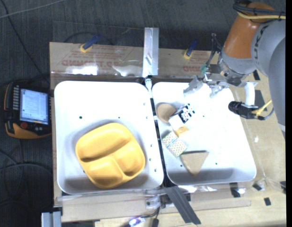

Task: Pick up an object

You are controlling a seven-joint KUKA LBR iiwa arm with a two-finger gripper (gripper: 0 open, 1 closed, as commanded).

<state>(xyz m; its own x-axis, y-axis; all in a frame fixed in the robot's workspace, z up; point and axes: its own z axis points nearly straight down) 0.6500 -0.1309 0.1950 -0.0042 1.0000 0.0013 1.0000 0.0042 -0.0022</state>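
The arm (pixel 259 37) is cut off by the top and right edges of the frame at upper right; its base lies outside the picture. The gripper (pixel 205 85) at the upper edge of the right bin (pixel 231 145) is small and blurred, and its fingers cannot be made out. The cluster of small objects (pixel 179 122) at that bin's left side overlaps; individual items cannot be identified. The handheld screen (pixel 32 107) at mid-left shows unreadable text. Printing on the cardboard (pixel 101 56) above the bins is illegible.

Yellow tray (pixel 110 154), white bins (pixel 231 141)
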